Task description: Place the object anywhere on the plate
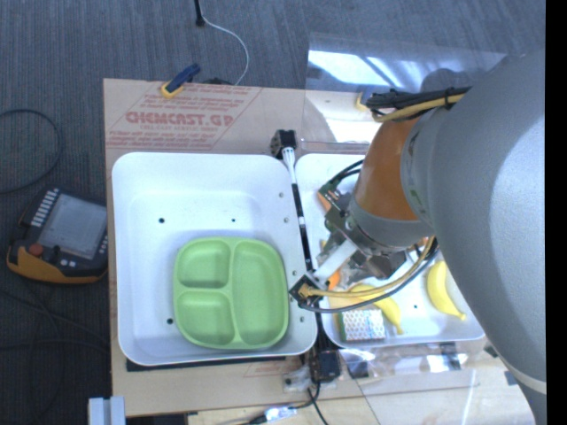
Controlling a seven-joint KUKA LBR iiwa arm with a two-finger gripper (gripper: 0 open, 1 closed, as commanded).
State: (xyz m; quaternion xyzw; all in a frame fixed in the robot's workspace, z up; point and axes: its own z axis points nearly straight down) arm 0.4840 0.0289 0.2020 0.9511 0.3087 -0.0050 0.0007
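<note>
Low in the frame's right half, a banana [387,312] and other items lie in the right bin [461,333]; the gripper [341,277] hangs over them, grip state impossible to tell. Best to lift cleanly, then cross left to the green plate [232,292]

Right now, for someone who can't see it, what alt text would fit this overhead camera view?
A grey and orange robot arm reaches down into the right white bin, over a banana and other small items. In the left white bin lies a green divided plate with nothing on it.
</note>
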